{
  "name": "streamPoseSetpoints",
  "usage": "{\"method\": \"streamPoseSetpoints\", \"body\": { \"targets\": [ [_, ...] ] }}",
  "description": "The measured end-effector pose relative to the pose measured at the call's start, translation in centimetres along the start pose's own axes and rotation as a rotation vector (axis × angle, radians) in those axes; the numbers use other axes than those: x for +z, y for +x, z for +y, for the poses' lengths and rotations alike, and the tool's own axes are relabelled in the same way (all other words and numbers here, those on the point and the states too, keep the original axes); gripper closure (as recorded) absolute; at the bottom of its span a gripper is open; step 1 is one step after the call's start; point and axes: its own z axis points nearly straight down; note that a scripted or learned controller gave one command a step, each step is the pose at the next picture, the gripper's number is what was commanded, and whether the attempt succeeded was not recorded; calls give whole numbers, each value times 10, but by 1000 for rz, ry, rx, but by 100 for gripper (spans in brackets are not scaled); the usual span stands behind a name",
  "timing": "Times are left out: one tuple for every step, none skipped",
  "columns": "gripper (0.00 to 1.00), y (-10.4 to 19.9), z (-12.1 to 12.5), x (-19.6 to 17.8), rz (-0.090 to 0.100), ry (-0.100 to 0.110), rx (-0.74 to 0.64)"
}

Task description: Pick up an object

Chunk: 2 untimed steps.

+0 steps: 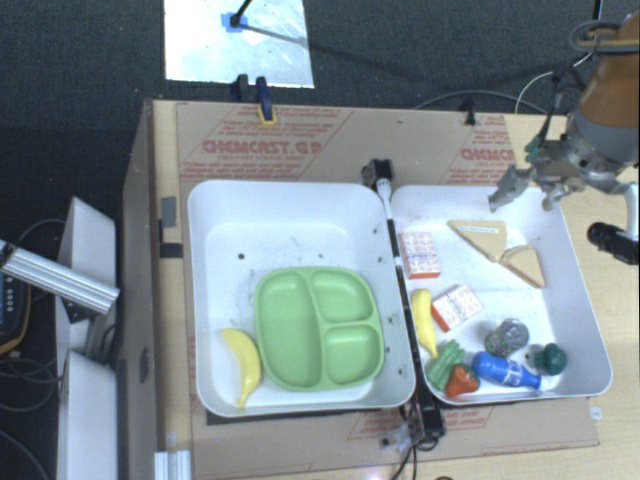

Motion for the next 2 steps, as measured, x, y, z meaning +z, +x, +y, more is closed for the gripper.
{"method": "streamPoseSetpoints", "body": {
  "targets": [
    [0, -14, 6, 93, 1, 3, 2],
    [0, 8, 11, 141, -4, -6, -1]
  ]
}}
